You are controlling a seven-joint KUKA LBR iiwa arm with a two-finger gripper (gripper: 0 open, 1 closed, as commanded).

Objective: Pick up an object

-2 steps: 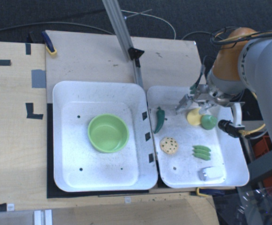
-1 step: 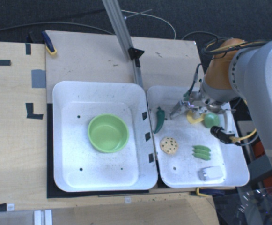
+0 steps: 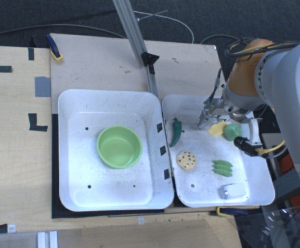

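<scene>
My gripper [image 3: 207,119] hangs low over the back of the right bin [image 3: 258,190], just left of a yellow piece [image 3: 217,128] and a green round toy [image 3: 232,130]. Nothing shows between its fingers. A dark green pepper [image 3: 176,131] lies near the bin's left wall. A cookie [image 3: 186,160] sits in the middle, a green pea pod [image 3: 222,167] to its right, and a white block [image 3: 233,191] at the front.
The left bin [image 3: 72,190] holds a green bowl [image 3: 119,146]. A metal pole [image 3: 134,27] slants down to the divider between the bins. Cables trail over the bench behind the bins. The arm's grey body and orange band [image 3: 242,76] fill the upper right.
</scene>
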